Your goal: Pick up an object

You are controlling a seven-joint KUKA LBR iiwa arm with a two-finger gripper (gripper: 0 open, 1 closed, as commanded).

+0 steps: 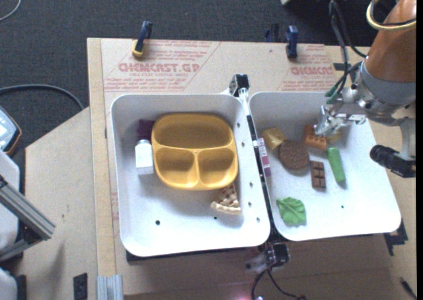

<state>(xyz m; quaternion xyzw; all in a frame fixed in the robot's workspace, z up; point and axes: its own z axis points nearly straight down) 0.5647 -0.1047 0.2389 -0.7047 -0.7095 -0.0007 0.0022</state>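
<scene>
My gripper [328,124] hangs over the upper right part of the right bin [370,216], just above and to the right of an orange waffle-like piece [314,139]. Close by in that bin lie a round brown cookie [293,156], a tan block [273,138], a chocolate bar [318,175], a green stick-shaped vegetable [336,164] and a green leaf [291,211]. Nothing shows as held by the gripper.
The left bin [125,180] holds a yellow divided plate [195,150], a small white bottle [144,156], a dark purple item [145,126] and a pizza slice [228,201]. The bins' shared wall runs between them. The arm's body looms over the right bin's far right edge.
</scene>
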